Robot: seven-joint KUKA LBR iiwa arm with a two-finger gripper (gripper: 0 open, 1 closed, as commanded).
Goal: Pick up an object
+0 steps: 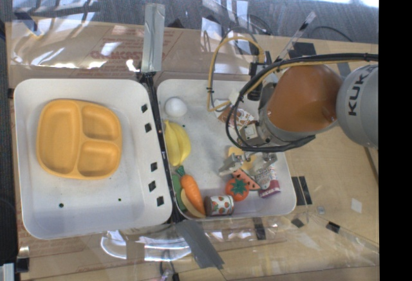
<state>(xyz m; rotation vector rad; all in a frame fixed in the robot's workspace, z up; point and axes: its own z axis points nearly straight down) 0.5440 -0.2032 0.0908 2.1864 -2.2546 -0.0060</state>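
The gripper [252, 161] is lowered over the toys in the right bin [206, 90], but whether its fingers are spread or pinching cannot be told, and no object is seen lifted yet.

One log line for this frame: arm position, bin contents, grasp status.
arm: over right bin | left bin: yellow tray | right bin: banana, carrot, white ball | grasp: none visible

A robotics lab bench: a grey KUKA arm [360, 103] with looped cables [257, 74] reaches over two white bins [84, 209] taped to a cardboard-covered bench [77, 48]. Around its gripper [252, 161] lies toy food, and left of it a yellow tray [78, 138]
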